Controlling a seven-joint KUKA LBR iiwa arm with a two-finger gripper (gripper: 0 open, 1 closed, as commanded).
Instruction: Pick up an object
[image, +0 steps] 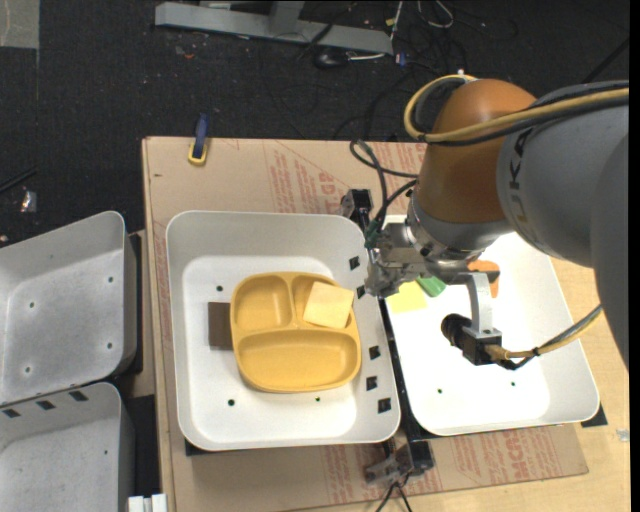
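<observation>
Yellow three-compartment plastic tray (296, 335) lies flat in left white bin (200, 400), long axis left-right; pale yellow block (328, 304) occupies its far-right compartment; gripper (385, 268) state cannot be told

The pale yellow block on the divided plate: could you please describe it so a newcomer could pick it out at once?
Start at the left white bin, which holds a yellow divided plate. In the plate's upper right compartment lies the pale yellow block, tilted. It is lighter than the plate, unlike the dark brown piece by the plate's left edge.

You see a dark speckled floor (90, 90) around the cardboard-topped bench (260, 170), loose cables (340, 45) beyond its far edge, and spare white trays (60, 300) left.
</observation>
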